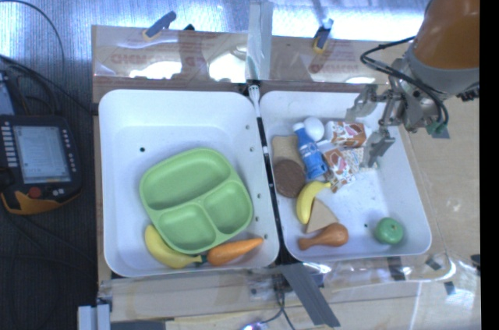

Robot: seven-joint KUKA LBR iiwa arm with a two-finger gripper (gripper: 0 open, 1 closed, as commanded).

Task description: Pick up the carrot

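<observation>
My gripper [373, 125] hangs over the far right part of the right bin [413, 196], with its two fingers spread apart and nothing between them; one finger points down near the bin's right wall, the other sits further back toward the rim. I touch nothing that I can make out. Just to my left, close below my lower finger, lies a crinkled snack packet [345, 157], and beyond it a blue bottle [310, 153] with a white egg [313, 127] beside its top. Further down from me are a brown cookie [289, 176], a banana [309, 200], a drumstick [323, 236] and a green apple [389, 231]. The carrot [234, 250] is well away from me, across the divider in the left bin [125, 125], lying at the near edge just beside the green divided plate [196, 200] with a second banana [165, 249] next to it. As I judge it, the task is hardly begun: I must cross to the other bin, come down over the carrot and close on it.
</observation>
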